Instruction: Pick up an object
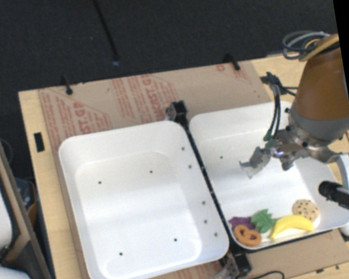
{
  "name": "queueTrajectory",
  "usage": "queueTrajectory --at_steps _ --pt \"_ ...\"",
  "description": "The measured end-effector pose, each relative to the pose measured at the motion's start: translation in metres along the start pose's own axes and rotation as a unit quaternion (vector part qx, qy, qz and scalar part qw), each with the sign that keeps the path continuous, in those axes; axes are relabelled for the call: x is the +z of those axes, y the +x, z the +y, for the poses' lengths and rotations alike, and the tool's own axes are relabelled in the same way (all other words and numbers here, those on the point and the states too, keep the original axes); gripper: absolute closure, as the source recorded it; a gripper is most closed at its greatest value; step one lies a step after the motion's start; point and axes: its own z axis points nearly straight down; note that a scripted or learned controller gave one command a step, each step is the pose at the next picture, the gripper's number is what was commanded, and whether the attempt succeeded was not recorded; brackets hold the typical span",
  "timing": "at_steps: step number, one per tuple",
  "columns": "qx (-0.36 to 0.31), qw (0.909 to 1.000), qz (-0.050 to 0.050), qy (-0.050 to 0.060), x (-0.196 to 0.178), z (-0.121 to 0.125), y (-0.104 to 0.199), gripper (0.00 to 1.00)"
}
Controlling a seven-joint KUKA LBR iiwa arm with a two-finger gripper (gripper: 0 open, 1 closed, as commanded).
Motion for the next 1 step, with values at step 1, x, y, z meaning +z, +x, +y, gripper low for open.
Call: queueTrajectory --at_steps 1 --pt "0.004 1.0 0.0 -0.004 -0.0866 0.0041 0.0021 0.0"
